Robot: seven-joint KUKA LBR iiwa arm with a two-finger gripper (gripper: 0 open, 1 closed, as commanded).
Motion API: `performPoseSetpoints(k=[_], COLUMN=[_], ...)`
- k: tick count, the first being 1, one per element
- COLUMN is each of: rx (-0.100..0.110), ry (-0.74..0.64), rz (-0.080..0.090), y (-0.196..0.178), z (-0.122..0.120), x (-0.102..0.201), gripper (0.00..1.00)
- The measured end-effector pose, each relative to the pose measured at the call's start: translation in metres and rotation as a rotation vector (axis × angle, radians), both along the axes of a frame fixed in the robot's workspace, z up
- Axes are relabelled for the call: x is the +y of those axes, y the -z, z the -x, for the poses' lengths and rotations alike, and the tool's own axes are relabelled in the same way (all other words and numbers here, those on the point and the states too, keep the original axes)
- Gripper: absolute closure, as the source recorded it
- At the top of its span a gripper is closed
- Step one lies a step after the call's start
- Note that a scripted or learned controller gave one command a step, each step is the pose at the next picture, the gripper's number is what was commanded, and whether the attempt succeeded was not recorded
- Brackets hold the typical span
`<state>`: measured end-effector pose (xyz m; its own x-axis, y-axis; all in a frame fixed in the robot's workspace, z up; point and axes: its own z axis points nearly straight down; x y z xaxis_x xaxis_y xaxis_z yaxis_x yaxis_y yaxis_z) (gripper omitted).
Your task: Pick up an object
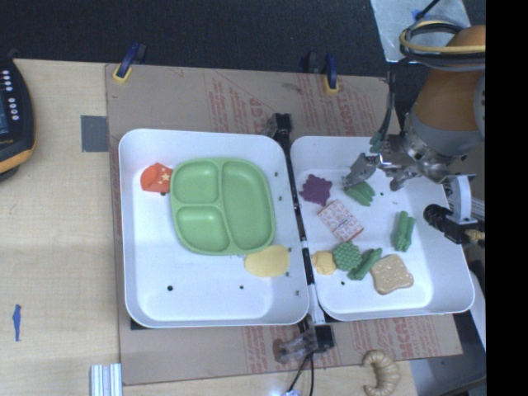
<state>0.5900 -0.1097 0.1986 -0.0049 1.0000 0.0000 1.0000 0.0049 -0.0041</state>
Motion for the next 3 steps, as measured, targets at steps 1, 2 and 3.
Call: performPoseSetpoints(k=[1, 2, 3], rx=[-0.002, 0.005, 0.007], ry=[0.006, 0.004, 0.001], rz=[0.003, 0.002, -0.002], y=[0.01, 0.047, 0.111], z=[0.0, 0.018, 0.052], x=[-0.053, -0.1, -0.102], gripper=[0.0, 0.0, 0.0])
